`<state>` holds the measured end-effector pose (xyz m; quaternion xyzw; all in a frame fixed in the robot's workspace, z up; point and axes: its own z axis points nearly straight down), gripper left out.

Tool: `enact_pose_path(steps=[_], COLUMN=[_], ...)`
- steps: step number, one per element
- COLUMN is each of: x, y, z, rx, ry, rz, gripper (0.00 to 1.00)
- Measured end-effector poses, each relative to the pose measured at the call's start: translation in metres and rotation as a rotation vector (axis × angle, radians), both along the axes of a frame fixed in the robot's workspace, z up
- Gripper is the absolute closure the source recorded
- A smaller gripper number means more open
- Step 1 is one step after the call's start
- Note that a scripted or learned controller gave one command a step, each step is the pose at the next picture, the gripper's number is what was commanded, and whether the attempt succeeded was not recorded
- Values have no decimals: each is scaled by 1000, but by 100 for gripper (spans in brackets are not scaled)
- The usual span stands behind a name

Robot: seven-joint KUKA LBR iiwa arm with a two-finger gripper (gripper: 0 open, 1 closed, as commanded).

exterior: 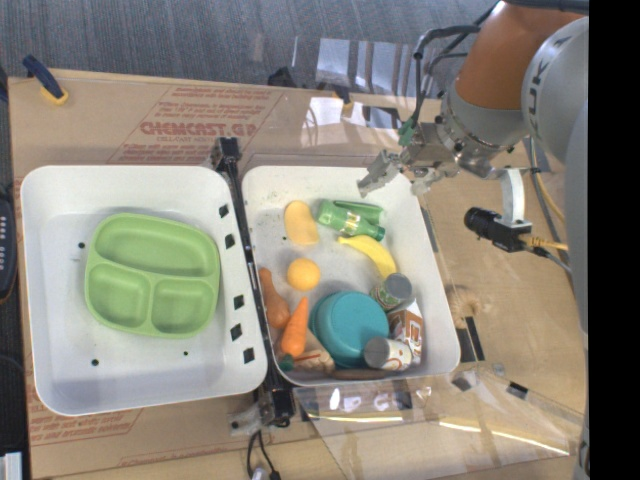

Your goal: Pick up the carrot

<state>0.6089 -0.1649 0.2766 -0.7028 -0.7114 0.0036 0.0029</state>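
The carrot (294, 328) is orange and lies slanted in the right bin (432, 258), near its front left corner, against the left side of a teal bowl (348, 326). My gripper (396, 174) hangs above the bin's far right corner, well away from the carrot. Its fingers are spread and hold nothing.
In the right bin there are also a yellow lemon-like piece (299, 222), a green bottle (351, 218), a banana (370, 254), an orange ball (303, 274), a reddish-brown stick (271, 297) beside the carrot, and cans (396, 292). The left bin (45, 298) holds a green divided plate (153, 274).
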Motion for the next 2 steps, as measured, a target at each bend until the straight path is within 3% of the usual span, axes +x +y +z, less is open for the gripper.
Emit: enact_pose_path(steps=[1, 2], x=[-36, -55], y=[17, 58], z=[-143, -186], rx=[4, 2], ry=[13, 3], rz=[41, -125], gripper=[0, 0])
